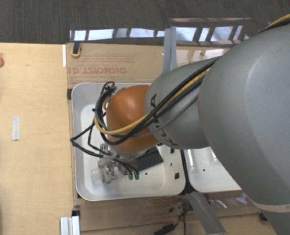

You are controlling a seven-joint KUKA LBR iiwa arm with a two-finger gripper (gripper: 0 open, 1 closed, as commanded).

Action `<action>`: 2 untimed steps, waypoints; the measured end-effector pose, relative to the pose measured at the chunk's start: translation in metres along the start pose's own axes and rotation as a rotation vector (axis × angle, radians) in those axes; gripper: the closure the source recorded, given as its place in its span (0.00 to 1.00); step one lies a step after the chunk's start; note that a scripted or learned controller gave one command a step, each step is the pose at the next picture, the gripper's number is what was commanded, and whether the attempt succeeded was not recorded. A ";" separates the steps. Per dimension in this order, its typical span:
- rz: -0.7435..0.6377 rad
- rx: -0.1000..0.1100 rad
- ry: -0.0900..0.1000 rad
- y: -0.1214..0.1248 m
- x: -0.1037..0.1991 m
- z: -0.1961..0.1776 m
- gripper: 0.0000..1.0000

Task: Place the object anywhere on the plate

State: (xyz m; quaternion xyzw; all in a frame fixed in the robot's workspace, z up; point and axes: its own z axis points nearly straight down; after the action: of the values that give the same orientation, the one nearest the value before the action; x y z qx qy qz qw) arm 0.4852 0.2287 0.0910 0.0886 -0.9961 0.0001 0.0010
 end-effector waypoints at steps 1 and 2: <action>-0.360 -0.001 -0.005 -0.012 -0.062 -0.104 1.00; -0.407 -0.001 -0.005 -0.015 -0.081 -0.162 1.00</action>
State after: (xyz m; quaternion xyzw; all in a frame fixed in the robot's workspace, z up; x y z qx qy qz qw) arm 0.5680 0.2283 0.2529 0.2882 -0.9576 -0.0006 -0.0016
